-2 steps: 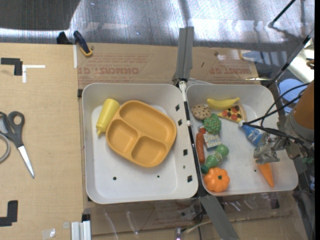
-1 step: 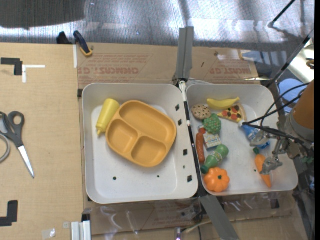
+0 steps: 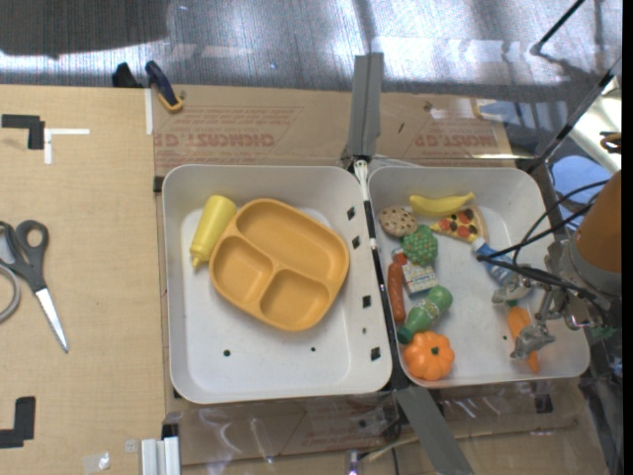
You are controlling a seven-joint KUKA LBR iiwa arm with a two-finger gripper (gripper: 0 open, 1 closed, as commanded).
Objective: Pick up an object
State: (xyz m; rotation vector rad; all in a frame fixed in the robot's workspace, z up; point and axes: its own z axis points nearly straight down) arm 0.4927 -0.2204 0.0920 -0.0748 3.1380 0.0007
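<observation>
- A pair of scissors [image 3: 35, 275] lies on the bench [image 3: 89, 364] near its left edge, grey handles toward the far side and blades pointing toward the near side.
- The left bin [image 3: 267, 379] holds a yellow divided plate [image 3: 279, 262] around its middle, set at a slant.
- A yellow bottle [image 3: 209, 228] lies just beside the plate's left rim, close to the bin's far left corner, and appears to touch the plate.
- The right bin [image 3: 465, 369] carries a cluster of toy foods down its left side.
- At the far end of that cluster sit a brown cookie [image 3: 397, 221], a banana [image 3: 442, 203] near the far wall, and a pizza slice [image 3: 459, 226] just beside the banana.
- Toward the near side come a green broccoli piece [image 3: 420, 244], a red sausage [image 3: 397, 290] along the left wall, a small printed box [image 3: 420, 278], and a green vegetable [image 3: 427, 311].
- An orange pumpkin [image 3: 429, 355] sits by the near wall, the closest of the cluster to the near left corner.
- An orange carrot [image 3: 522, 330] lies toward the bin's near right corner.
- The gripper [image 3: 531, 315] reaches in over the right bin's right side, low over the carrot; one metal finger shows on its far side, the other on its near side.
- The fingers are spread, with the carrot lying in the gap; whether they touch it cannot be told.
- The arm's orange band [image 3: 603, 236] shows at the right edge, beyond the bin's right wall.
</observation>
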